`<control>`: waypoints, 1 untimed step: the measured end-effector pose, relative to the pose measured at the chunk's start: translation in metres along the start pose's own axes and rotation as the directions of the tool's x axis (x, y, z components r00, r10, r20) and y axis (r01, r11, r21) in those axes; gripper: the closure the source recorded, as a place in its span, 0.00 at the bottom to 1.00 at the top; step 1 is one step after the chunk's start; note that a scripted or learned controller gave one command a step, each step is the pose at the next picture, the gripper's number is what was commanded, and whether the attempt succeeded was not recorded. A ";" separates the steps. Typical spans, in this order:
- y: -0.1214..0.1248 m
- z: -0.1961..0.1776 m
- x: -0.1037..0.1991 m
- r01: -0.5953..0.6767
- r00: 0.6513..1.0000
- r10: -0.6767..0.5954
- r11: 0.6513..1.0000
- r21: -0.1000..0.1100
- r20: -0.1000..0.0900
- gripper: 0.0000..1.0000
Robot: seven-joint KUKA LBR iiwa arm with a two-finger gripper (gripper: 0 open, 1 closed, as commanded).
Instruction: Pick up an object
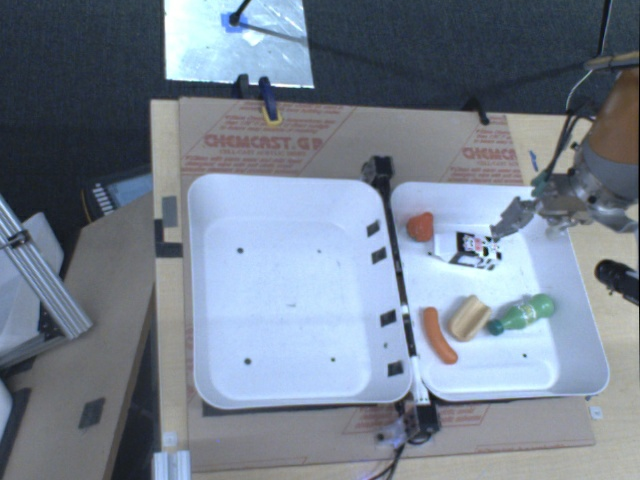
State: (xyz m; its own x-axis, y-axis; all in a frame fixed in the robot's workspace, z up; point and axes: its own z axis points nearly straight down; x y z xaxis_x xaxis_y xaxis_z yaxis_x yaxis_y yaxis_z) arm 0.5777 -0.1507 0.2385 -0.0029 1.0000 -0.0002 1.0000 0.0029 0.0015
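Observation:
The right bin (575,298) holds several small objects. A black-and-white patterned item (478,250) lies near its middle, and a red-orange lump (421,226) sits to its left. Toward the front are an orange sausage shape (438,335), a tan roll (468,317) and a green bottle (521,314) lying on its side. My gripper (497,230) reaches in from the right, slanting down-left. Its tip hangs just above and right of the black-and-white item, with nothing visibly held.
The left bin (200,268) lies beside the right one, with a black clip rail (392,268) between them. Both rest on a cardboard sheet (330,133). A foil square (238,26) lies at the back and a metal frame (35,278) stands at the left.

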 end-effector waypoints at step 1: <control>0.001 -0.011 0.000 0.003 1.000 -0.003 1.000 -0.004 0.000 1.00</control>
State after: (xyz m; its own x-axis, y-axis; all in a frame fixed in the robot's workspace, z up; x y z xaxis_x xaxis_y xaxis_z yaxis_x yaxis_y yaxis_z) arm 0.5787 -0.1506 0.2498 -0.0056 1.0000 -0.0005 1.0000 0.0056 0.0054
